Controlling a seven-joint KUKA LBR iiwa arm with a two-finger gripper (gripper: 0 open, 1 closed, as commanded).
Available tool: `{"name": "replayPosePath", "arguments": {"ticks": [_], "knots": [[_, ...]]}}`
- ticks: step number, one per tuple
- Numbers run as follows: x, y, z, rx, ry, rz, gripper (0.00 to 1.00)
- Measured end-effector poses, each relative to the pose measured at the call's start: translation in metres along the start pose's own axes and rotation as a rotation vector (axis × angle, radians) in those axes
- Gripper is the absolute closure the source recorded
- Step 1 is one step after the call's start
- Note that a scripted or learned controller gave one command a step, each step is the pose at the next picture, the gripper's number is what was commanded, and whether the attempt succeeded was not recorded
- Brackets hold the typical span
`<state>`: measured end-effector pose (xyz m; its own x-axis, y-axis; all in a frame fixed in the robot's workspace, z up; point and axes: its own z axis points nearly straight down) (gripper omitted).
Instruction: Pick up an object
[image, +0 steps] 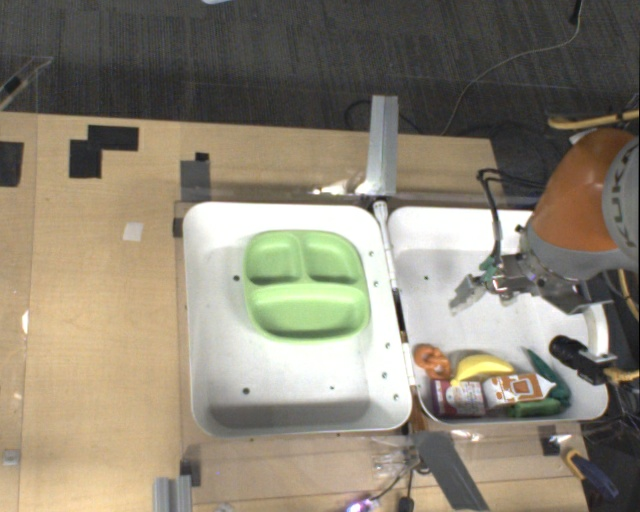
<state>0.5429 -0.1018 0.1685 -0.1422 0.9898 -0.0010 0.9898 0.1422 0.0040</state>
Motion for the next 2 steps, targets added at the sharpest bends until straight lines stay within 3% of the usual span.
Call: {"name": "replayPosePath", "arguments": {"ticks": [1, 2], "knots": [[0.016, -0.028, 0.076, -0.014, -0.002, 0.039, 0.00], [0.018, -0.046, 0.076, -0.022, -0.006, -0.040, 0.00]]}}
